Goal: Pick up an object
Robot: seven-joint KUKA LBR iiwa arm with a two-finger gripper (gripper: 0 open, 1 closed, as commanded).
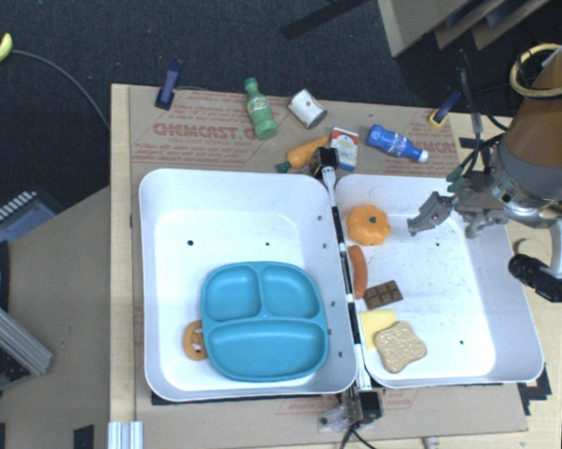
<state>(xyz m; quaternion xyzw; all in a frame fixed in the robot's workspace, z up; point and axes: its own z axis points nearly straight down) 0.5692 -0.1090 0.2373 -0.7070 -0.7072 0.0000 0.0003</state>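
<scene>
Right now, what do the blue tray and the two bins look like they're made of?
Blue tray: likely molded plastic, smooth with a soft sheen, judging by its rounded compartments and uniform color. Left bin and right bin: probably thin white plastic, matte to slightly glossy, with rounded, formed rims; the exact material can't be confirmed by sight.

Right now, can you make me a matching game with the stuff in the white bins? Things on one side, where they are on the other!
Things:
1. blue plate
2. orange pumpkin
3. slice of bread
4. chocolate bar

Places:
A. near corner of the right bin, beside a yellow piece
B. left bin
C. right bin, beside the sausage
D. far left corner of the right bin

Pairs: 1-B, 2-D, 3-A, 4-C
</scene>
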